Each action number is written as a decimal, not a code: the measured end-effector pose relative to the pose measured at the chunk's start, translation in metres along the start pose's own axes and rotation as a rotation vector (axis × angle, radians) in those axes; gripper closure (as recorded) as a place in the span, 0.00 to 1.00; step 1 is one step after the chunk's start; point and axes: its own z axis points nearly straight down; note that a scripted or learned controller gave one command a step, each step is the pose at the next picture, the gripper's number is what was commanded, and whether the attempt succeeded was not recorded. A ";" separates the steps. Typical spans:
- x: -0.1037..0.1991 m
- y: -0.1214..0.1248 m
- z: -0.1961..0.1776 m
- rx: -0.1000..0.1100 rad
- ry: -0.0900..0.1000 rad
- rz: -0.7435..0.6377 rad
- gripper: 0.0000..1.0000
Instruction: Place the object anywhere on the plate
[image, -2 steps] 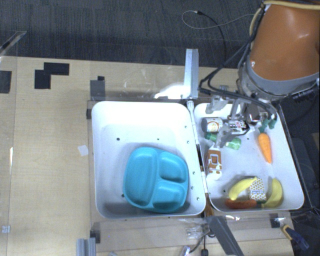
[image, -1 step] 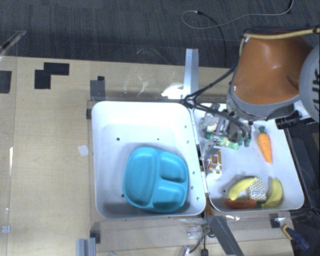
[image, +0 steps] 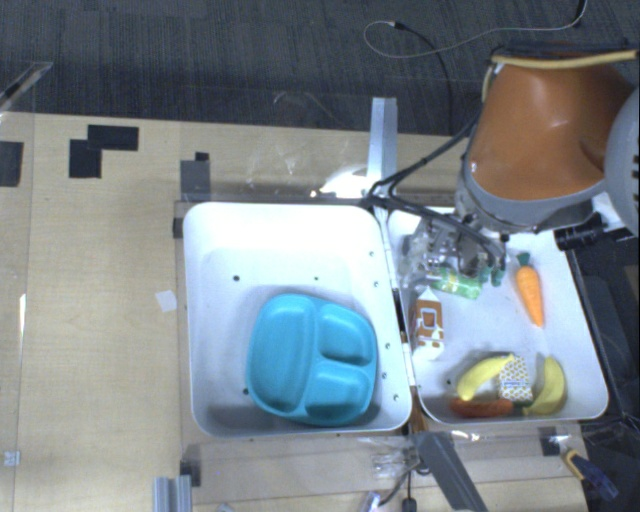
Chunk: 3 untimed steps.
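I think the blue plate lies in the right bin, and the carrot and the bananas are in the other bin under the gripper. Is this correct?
Not quite. The camera view shows the blue plate in the left bin, not the right one. The rest holds: the carrot and the bananas lie in the other bin, the right one, where the gripper is.

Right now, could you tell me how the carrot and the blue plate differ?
The carrot is orange, thin and pointed; the blue plate is broad, rounded and split into compartments. The carrot lies in the right bin among other food items, near the gripper; the plate sits by itself in the left bin. Both rest flat on a bin floor.
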 end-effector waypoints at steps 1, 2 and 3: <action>0.043 0.042 0.127 0.002 0.013 -0.146 1.00; 0.040 -0.032 0.126 0.003 0.011 -0.143 1.00; -0.006 0.052 0.112 0.000 0.009 -0.255 1.00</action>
